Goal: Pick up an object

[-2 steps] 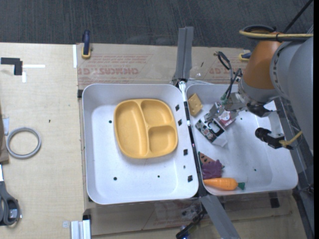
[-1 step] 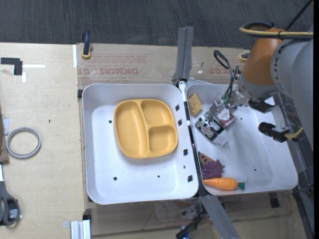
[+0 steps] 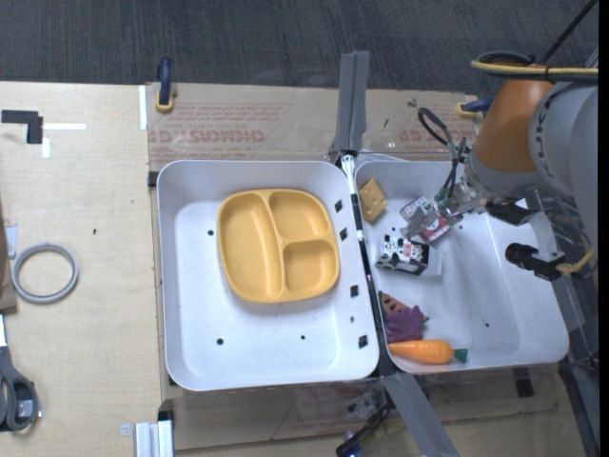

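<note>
Gripper low in the right bin, finger state impossible to tell. Just below it, a small black-and-white object; nearer that bin's front, carrot beside purple toy.

Smooth matt yellow plastic plate sits in a glossy white plastic bin on the pale, matt wood counter.

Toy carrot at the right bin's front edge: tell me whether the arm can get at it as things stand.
Probably yes. The toy carrot lies uncovered in the right bin, with only the purple item close beside it. The gripper is over the same bin, farther back, with bare floor between. The near rim might crowd the fingers.
</note>
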`<state>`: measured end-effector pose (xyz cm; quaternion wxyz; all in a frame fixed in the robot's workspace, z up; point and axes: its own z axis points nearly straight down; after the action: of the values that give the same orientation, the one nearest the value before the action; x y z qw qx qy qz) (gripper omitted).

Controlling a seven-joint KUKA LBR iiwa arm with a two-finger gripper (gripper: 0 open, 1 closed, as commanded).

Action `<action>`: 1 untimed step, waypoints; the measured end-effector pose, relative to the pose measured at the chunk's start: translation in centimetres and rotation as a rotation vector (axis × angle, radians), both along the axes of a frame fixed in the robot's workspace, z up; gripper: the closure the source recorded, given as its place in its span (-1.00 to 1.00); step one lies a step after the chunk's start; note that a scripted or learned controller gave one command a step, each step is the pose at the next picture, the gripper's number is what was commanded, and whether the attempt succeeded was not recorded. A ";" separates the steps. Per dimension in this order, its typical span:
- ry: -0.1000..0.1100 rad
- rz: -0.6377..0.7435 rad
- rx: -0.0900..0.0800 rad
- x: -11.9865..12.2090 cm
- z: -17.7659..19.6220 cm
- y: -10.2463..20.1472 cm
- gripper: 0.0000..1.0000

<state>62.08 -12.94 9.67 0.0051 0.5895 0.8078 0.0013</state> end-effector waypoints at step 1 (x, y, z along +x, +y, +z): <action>0.007 0.004 0.000 -0.2 0.6 0.1 1.00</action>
<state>61.91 -12.85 10.25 0.0024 0.5879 0.8089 -0.0008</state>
